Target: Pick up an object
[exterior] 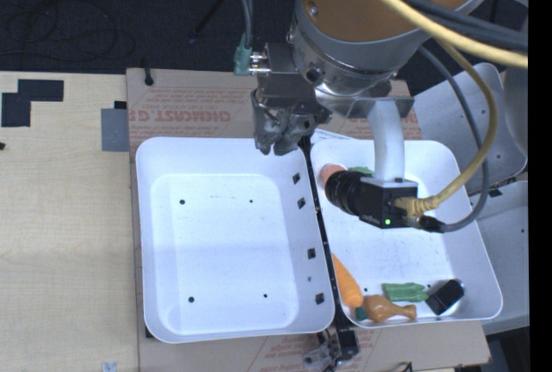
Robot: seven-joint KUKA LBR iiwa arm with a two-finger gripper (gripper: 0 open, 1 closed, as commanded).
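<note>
Orange carrot (347,279) — tapered, against right bin's (470,254) wall.

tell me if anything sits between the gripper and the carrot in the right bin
Nothing visible lies on the bin floor between them. The gripper hangs over the top end of the divider between the bins, and the carrot lies against the right bin's left wall near the front. The arm's black camera unit overhangs that bin, off to the side.

text: red mirrored print, roughly "CHEMCAST GP" | on: cardboard sheet (185,105) behind the bins | legibility: partial
</note>
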